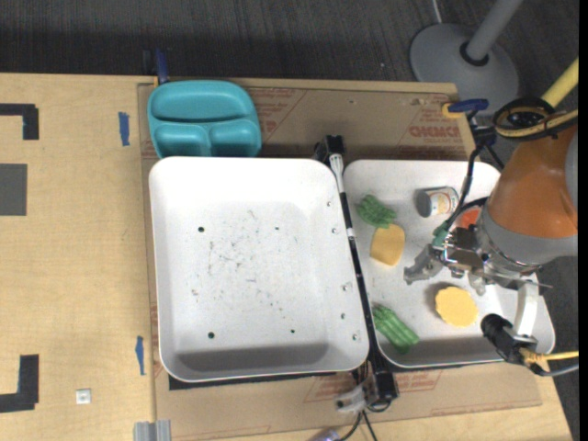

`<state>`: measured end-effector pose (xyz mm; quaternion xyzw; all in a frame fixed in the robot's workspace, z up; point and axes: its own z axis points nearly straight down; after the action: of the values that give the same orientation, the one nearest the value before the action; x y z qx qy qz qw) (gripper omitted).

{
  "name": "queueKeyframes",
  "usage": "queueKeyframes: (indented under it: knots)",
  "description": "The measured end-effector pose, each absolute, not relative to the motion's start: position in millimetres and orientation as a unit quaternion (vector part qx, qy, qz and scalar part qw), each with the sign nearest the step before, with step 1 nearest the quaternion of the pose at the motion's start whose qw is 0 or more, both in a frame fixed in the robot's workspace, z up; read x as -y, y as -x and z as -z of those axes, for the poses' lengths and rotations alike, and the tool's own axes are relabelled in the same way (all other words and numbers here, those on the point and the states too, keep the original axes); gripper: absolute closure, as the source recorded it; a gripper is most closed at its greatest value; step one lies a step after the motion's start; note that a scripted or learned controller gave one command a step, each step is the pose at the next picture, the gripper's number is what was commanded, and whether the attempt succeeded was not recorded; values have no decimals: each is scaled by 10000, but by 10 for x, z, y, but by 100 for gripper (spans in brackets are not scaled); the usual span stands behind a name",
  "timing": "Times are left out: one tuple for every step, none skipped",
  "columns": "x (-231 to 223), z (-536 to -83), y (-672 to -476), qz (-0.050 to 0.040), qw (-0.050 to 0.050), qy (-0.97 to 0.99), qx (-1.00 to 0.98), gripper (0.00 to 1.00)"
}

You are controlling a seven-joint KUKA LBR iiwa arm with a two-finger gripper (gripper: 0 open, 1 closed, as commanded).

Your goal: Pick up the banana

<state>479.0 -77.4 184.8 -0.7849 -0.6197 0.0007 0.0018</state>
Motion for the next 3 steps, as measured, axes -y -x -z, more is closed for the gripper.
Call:
queueKeyframes:
  knots:
    - [-45,-1843,-4794,-1,7,8126,5828,0]
    - [-914,-1842,-4789,-2,6,8217,5699,0]
    - [-1217,-1252,-4822,55,-15,7817,6237,0]
